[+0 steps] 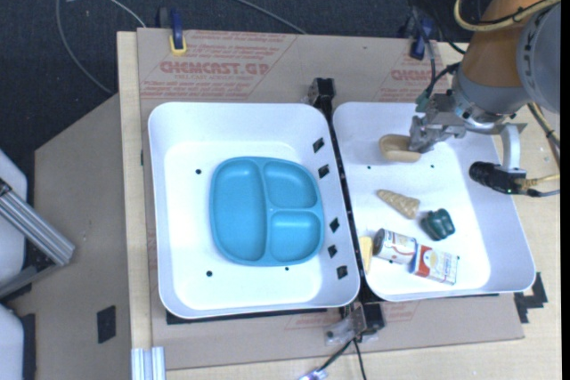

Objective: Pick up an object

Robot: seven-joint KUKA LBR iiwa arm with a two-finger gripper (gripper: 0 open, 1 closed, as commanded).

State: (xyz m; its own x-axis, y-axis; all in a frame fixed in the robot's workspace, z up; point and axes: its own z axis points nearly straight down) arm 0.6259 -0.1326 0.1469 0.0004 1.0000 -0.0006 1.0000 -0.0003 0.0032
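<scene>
end effector [425, 135] grip state unclear, touching tan oblong piece [397, 148] | ridged cone [397, 203] | glossy tube [415, 253]

I read "CHEMCAST GP" in faded red print on the brown board [267, 58] along its far edge, repeated illegibly toward its far right corner; the tube's [415, 254] label is unreadable.
</scene>
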